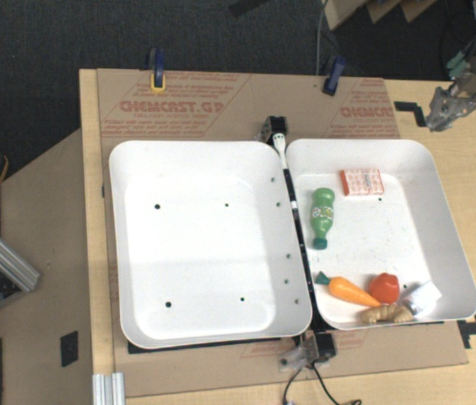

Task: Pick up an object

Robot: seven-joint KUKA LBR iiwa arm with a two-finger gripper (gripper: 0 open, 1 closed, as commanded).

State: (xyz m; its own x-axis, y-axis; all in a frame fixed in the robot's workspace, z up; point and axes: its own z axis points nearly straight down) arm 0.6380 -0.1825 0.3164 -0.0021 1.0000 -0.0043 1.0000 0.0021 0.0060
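Your two-finger gripper [451, 108] sits high at the upper right, above the bench beyond the far corner of the right-hand shallow white bin [440, 184], and it is too small and blurred there to say whether it is released or clenched. Nothing shows between its tips. Look in that right bin for your candidates. A green plastic bottle with a white label [321, 217] lies lengthwise near the bin's left wall. A small pink-and-white patterned box [362, 181] lies flat towards the far side, just right of the bottle's top. Along the near edge you have an orange toy carrot with a green tip [346, 289], a red tomato-like toy [384, 288] right beside it, and a tan knobbly piece like ginger root [386, 314] just in front of them. The left-hand white bin [128, 226] lies beside it, their rims meeting in the middle.
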